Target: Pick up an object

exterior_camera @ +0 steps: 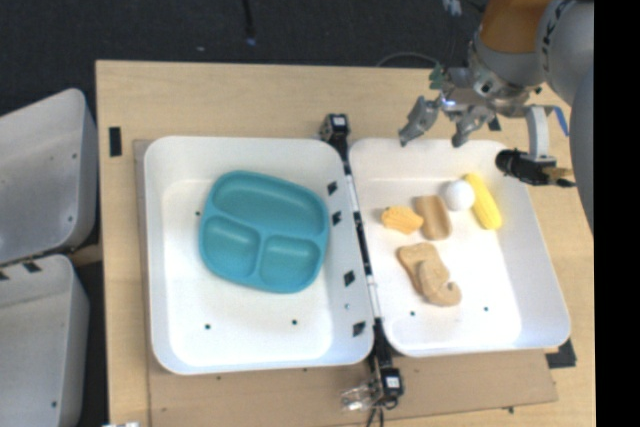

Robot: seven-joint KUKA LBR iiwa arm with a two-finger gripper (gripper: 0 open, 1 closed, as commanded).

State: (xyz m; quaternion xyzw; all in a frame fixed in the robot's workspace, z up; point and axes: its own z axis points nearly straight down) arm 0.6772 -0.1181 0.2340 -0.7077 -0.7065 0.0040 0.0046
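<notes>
Progress looks nil: the gripper [446, 128] hangs above the far rim of the right bin [530, 315] with fingers spread wide and nothing between them. Every candidate lies in that bin, the yellow piece [485, 202], white ball [458, 195] and tan pieces [431, 273], so descent, grasp and lift all remain.

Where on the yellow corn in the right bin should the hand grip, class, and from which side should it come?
Grip the corn across its narrow middle, coming straight down from above. It lies flat and long, running away from the camera, so fingers either side of its width fit best. The white ball touches its left side, so that finger has little room. The hand hangs open above the bin's far edge.
</notes>
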